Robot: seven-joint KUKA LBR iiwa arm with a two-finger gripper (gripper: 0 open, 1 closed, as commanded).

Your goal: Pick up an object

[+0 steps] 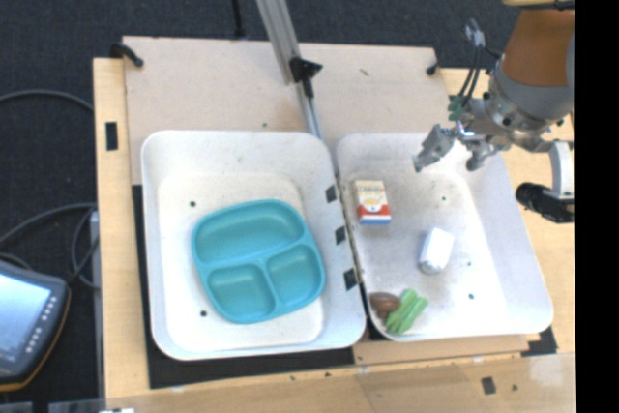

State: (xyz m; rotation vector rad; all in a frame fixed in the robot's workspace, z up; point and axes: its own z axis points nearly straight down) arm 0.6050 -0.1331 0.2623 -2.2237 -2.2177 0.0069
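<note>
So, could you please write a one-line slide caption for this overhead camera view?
Open claw above the right bin's far edge; small carton, white object and green item inside; teal tray in left bin.

**Room in the bins**

Right bin (503, 237): bare floor wide open between carton (371, 202), white cylinder (436, 250) and the brown and green items (400, 309) crowding the near-left corner. Left bin (164, 208): mostly taken by teal tray (257, 259). Slanted pole (276, 10) overhanging the divide.
</note>
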